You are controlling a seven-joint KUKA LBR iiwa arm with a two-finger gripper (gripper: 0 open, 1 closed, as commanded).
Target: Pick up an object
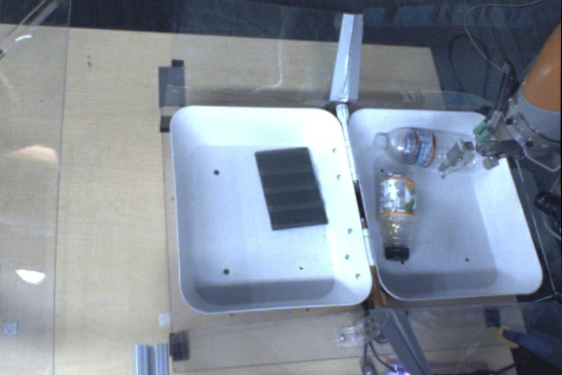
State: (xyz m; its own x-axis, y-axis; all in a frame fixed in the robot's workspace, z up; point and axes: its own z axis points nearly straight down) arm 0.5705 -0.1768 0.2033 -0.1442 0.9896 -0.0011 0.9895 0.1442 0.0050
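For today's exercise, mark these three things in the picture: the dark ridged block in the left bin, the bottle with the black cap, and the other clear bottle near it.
Dark ridged block [291, 188], camera view, middle ridge.
Black-capped bottle [397, 197], camera view, its label.
Clear bottle [407, 145], camera view, mid-body.

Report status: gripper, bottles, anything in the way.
Gripper over right bin, near back wall, holding nothing seen. Two bottles there: one beside gripper, one nearer front. Dark pad in left bin, no obstruction.

We note two white bins, left [193, 189] and right [509, 241], on a pale wood desk [97, 215]. A ribbed black pad [291, 188] lies left. Right: one clear bottle with a blue label [407, 145], another with an orange-green label and black cap [396, 213]. The arm shows orange [546, 75].
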